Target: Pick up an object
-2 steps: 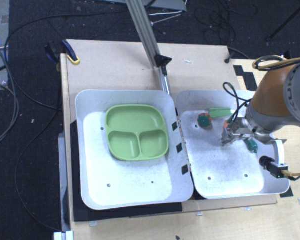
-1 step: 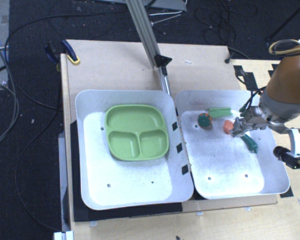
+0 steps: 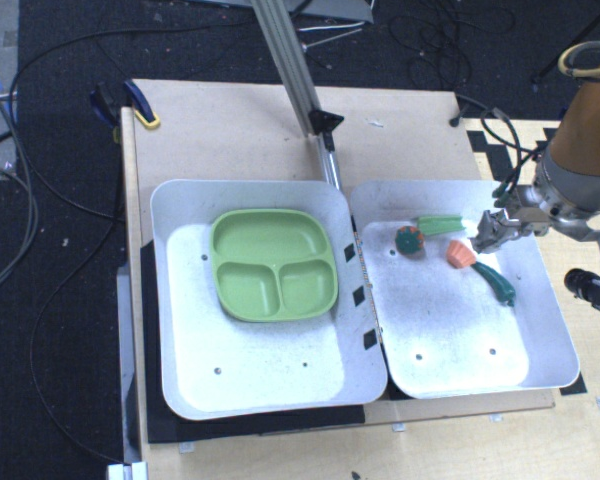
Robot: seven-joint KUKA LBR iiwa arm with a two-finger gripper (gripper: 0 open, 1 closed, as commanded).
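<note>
Small toys lie in the right bin (image 3: 540, 358), close under the gripper (image 3: 488, 233).

An orange piece (image 3: 461, 255) sits just below and left of the gripper, seemingly touching or nearly touching its tip; at this slant I cannot tell whether the gripper is open, closed, or gripping anything. A dark green piece (image 3: 496, 281) lies just below the gripper, slanting away to its lower right. A pale green stick (image 3: 439, 226) lies to the gripper's left, and a small round green-and-red toy (image 3: 410, 240) sits further left, beside that stick. Well to the left, the left bin (image 3: 180, 368) holds a green divided plate (image 3: 275, 265).
</note>
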